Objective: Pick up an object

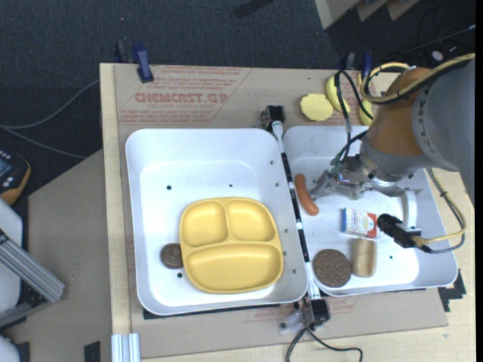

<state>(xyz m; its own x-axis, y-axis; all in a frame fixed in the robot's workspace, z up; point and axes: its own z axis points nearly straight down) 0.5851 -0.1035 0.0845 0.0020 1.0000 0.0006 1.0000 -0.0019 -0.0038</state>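
Your claw hangs low over the right bin, under the grey and orange wrist. Whether it is spread or pressed together you cannot tell from this slant, and nothing shows pinched in it, so treat the pick as not yet made.

Closest to the claw, just off its left side, lies the sausage, long and thin beside the wall between the bins. That wall leaves little room on one side, so if you choose it, close across its narrow width.

A little nearer the camera from the claw sits the small carton, with free floor around it; it is probably the easier grasp. Beyond that lie the tan block and the brown disc, touching or nearly so.

Well off to the claw's left, in the other bin, rest the yellow divided plate and a dark round piece.

Come straight down, centred, before closing.
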